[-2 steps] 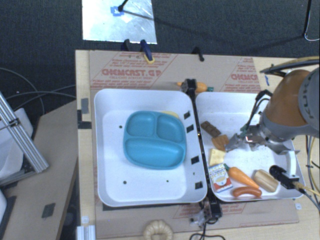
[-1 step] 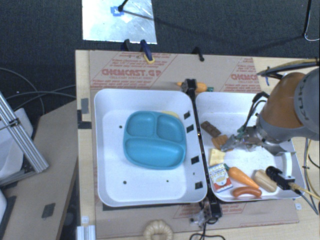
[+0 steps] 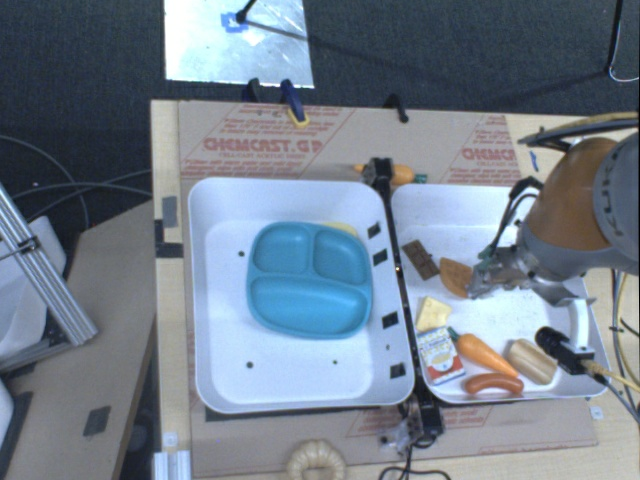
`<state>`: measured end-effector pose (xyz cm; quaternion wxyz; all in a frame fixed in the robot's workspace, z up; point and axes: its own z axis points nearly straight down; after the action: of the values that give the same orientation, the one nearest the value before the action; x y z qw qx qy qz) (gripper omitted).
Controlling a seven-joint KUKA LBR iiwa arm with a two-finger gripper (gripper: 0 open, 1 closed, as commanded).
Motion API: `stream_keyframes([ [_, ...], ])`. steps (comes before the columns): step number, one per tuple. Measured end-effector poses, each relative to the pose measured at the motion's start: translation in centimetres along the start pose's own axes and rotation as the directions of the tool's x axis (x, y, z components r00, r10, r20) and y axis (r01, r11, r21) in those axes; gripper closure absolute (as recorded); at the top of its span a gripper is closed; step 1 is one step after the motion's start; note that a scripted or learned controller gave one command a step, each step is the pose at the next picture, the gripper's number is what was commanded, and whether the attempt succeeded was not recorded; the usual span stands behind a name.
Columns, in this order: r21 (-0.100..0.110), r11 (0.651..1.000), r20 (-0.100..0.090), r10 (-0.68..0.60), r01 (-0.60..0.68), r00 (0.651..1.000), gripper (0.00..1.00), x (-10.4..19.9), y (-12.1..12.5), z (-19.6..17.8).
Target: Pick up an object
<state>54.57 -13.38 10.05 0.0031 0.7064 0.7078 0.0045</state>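
A pale braided ring (image 3: pixel 315 460) lies at the bench's near edge, outside both bins.

The left white bin (image 3: pixel 225 368) holds a blue plastic plate with three compartments (image 3: pixel 305 278), lying flat near the middle. Bare floor runs all round it, widest along the left wall and the near wall. A small pale yellow piece (image 3: pixel 345 229) peeks out from behind the plate's far right rim. Black clips (image 3: pixel 390 319) line the shared wall between the bins.

In the right white bin (image 3: pixel 465 218) the far part is bare, while the near part is crowded. A dark brown ridged bar (image 3: pixel 419 259) lies close to the shared wall. Just right of it is a flat tan-brown rounded piece (image 3: pixel 456 276). Nearer the camera, a yellow wedge (image 3: pixel 433 313) sits above a small printed red-and-white packet (image 3: pixel 441 354). An orange carrot-shaped toy (image 3: pixel 487 352) lies slanted beside the packet. A red sausage-shaped toy (image 3: pixel 493 383) lies against the near wall, and a tan bread-like cylinder (image 3: pixel 530 360) sits to its right.

The gripper (image 3: pixel 485 280) is low in the right bin, at the right edge of the flat tan-brown piece, touching it or just beside it. Whether it is open, closed or gripping anything cannot be told from this slant. The arm (image 3: pixel 575 203) fills the bin's right side and hides that wall.
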Motion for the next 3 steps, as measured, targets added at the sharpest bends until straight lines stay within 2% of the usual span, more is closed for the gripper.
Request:
stream_keyframes([
  [1,0.004,1.0,0.004,-0.002,0.002,1.0,1.0,-0.3,0.8,-6.2],
  [2,0.006,1.0,0.003,-0.003,0.003,1.0,1.0,0.2,0.4,-10.9],
  [3,0.008,1.0,0.002,-0.003,0.003,1.0,1.0,0.2,0.5,-12.5],
])
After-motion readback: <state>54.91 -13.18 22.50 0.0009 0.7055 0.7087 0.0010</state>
